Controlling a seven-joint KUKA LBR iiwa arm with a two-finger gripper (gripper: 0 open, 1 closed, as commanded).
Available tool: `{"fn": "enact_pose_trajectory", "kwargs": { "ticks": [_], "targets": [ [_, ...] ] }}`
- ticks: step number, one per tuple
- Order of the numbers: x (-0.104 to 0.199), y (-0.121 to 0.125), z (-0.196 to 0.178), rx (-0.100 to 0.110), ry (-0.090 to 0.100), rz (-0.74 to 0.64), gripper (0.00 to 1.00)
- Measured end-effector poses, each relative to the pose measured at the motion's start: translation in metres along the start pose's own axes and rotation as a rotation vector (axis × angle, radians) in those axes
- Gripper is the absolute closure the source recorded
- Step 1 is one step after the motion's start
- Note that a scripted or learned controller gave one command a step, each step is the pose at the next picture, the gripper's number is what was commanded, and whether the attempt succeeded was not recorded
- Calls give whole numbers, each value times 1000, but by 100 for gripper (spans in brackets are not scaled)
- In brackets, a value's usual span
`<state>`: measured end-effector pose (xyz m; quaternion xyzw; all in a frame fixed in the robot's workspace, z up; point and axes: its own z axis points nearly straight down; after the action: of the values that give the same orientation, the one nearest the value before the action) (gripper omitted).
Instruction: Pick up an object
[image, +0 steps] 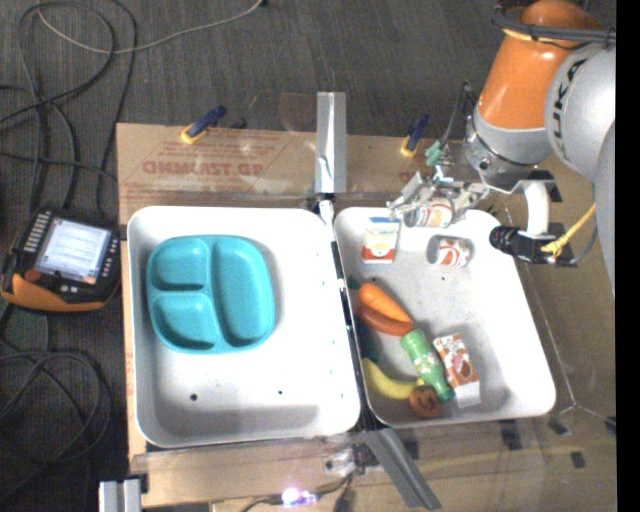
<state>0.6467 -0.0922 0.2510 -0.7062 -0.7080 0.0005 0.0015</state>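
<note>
White bins sit side by side on the cardboard-topped bench (230, 165), so the arm can reach both from one spot. Left bin (240, 400) carries a teal divided plate (212, 292), lying flat toward its far-left part. Right bin (510, 330) holds all the pickable stuff, so that's the working side.

Arm (545, 90) comes in from the right, orange band up top, wrist angled down over the far rim of the right bin.

Contents of right bin, big to small: orange carrot (384, 300) lying across a darker reddish piece just below it, near the left wall; green bottle (425, 362) tilted toward the near edge; yellow banana (385, 380) along the near-left corner, touching the bottle's lower end; red-and-white carton (381, 240) by the far-left corner; small printed box (459, 362) just right of the bottle; red-white cup (451, 251) on its side near the far edge; brown round item (425, 402) at the bottle's base. Clutter is packed near the left wall; cup and carton lie more apart, so easier targets, I'd judge.

Gripper (432, 205) hangs at the far rim, above and between carton and cup. Something red-white sits right at the fingertips, looks like a small packet between them, but it's blurred. Can't tell whether it's clamped or how wide the fingers are.
</note>
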Motion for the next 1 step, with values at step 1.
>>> {"fn": "enact_pose_trajectory", "kwargs": {
  "ticks": [1],
  "targets": [
    [-42, -27, 158, -1, -1, 38, 0]
  ]
}}
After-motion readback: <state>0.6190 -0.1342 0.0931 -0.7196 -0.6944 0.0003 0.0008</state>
